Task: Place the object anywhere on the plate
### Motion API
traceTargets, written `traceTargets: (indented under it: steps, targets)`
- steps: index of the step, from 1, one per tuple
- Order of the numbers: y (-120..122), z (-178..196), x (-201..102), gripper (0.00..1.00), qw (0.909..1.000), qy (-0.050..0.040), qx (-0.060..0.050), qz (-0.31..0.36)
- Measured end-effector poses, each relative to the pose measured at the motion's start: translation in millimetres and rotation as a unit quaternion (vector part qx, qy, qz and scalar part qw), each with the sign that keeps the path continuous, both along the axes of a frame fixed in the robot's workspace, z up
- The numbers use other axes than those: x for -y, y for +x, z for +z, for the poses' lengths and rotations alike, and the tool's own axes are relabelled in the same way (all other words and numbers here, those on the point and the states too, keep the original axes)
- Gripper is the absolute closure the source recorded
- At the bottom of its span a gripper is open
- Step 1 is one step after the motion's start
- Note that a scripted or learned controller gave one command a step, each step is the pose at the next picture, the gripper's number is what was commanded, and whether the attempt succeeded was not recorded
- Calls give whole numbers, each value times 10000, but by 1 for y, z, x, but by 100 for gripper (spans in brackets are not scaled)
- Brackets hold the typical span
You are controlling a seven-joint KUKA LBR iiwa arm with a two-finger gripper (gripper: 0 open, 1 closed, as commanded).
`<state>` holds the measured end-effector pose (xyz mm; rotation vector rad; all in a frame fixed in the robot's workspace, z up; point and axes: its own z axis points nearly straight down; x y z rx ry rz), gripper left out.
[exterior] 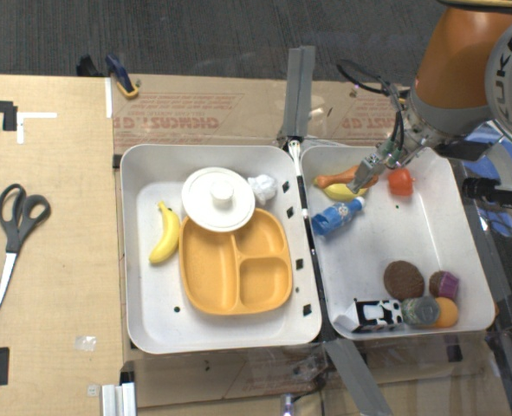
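Bright, even overhead light, soft shadows, slightly soft focus throughout.

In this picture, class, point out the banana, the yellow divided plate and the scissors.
banana (164, 236): camera view, middle of its curved body.
yellow divided plate (205, 271): camera view, floor of its long left compartment.
scissors (23, 212): camera view, black handle loops.

plate (236, 272): matt orange-yellow plastic, smooth | bins (143, 258): glossy white plastic | bench (56, 258): pale matt wood-like board | far strip (195, 115): brown printed cardboard | scissors (15, 232): black plastic handles, bright metal blades | banana (164, 234): smooth, slightly shiny
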<state>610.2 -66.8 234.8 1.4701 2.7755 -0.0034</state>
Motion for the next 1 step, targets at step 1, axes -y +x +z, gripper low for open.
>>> traceTargets:
  steps: [1]
  targets:
    - [-17,-44,-55,100,9999,7,-4,113]
